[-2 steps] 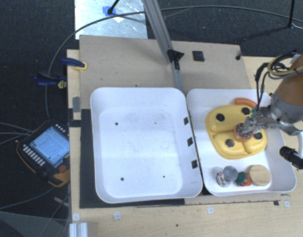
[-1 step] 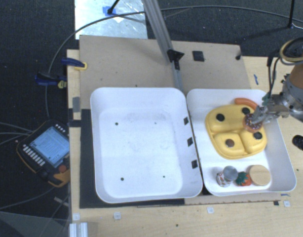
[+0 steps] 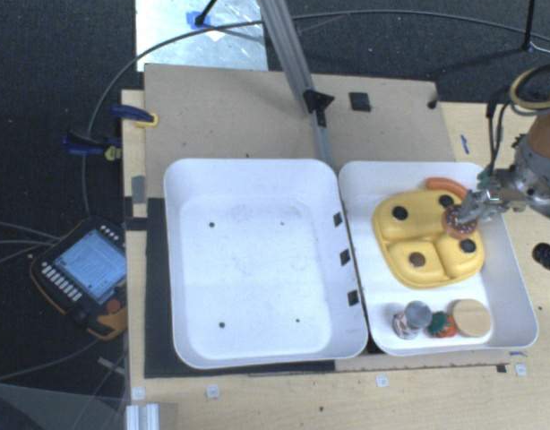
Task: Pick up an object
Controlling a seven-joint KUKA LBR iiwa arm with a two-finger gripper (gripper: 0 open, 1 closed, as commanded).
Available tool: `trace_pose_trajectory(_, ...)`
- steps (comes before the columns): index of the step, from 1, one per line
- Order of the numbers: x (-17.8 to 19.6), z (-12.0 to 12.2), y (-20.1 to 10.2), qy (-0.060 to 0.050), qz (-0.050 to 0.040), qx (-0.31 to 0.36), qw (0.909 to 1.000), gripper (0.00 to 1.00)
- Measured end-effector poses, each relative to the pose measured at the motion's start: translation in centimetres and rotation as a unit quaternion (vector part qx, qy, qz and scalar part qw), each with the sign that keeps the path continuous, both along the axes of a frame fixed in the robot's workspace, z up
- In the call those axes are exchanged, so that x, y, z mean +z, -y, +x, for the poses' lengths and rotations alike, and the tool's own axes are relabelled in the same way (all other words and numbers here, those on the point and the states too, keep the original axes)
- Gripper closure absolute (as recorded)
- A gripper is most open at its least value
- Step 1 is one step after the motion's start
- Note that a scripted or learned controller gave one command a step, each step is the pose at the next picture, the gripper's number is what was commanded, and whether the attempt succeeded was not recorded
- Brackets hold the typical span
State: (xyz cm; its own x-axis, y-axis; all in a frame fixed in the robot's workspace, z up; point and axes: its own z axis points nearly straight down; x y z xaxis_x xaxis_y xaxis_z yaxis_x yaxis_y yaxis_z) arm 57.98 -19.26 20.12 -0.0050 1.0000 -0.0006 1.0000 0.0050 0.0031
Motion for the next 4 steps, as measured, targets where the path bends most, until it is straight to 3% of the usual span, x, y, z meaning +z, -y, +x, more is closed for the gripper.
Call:
trace_pose_trajectory(1,-0.6,1.3,-5.3,0.000,0.0011,0.003,1.0000,1.00)
trace_pose_trajectory(3,1.8,2.6,-16.7,0.000,0.0018,0.004,1.0000,1.00)
trace_pose_trajectory(4,1.5,4.8,-22.0,0.000,0.0012,0.003,1.0000,1.00)
